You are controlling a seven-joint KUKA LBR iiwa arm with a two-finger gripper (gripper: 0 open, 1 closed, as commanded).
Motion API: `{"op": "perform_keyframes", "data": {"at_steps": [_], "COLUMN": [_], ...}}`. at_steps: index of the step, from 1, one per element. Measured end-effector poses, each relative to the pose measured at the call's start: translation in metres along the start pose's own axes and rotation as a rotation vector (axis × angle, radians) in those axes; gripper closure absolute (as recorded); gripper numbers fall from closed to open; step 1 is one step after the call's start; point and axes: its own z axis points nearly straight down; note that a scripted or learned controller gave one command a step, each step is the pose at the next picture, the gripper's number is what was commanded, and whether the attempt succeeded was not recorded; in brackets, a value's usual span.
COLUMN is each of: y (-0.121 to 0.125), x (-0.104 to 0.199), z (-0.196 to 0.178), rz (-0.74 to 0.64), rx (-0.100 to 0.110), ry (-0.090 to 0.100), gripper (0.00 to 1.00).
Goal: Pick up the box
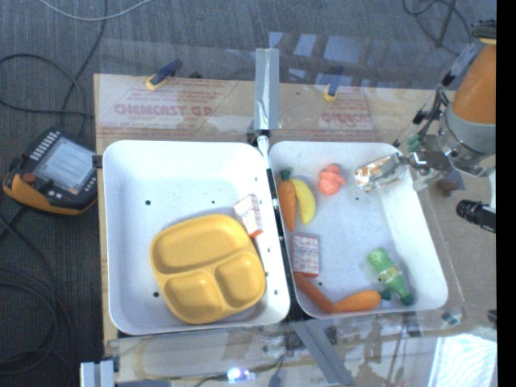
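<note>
A small white box with red print [305,254] lies flat in the right bin [423,240], near its left wall. A second small white and red box [249,213] rests in the left bin [129,216], leaning against the rim of the yellow plate. My gripper [377,172] hovers over the upper right part of the right bin, to the right of a pink fruit [330,180] and well apart from both boxes. The arm's orange band [477,91] sits above it at the right edge.
The yellow divided plate [210,266] fills the lower left bin. The right bin also holds a carrot [287,204], a banana [304,201], two more carrots [339,299] along the front wall and a green bottle [390,275]. A teach pendant [52,172] lies at far left.
</note>
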Motion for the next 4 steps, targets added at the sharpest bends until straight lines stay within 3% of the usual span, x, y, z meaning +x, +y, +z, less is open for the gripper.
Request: {"op": "perform_keyframes", "data": {"at_steps": [1,2,3,4], "y": [-0.096,-0.077,-0.018,0.037], "x": [0.043,0.075,0.096,0.075], "z": [0.099,0.134,0.133,0.134], "rz": [0.009,-0.029,-0.011,0.039], "rx": [0.002,-0.01,-0.016,-0.014], "ry": [0.001,-0.006,-0.008,-0.005], "gripper": [0.0,0.0,0.0,0.0]}}
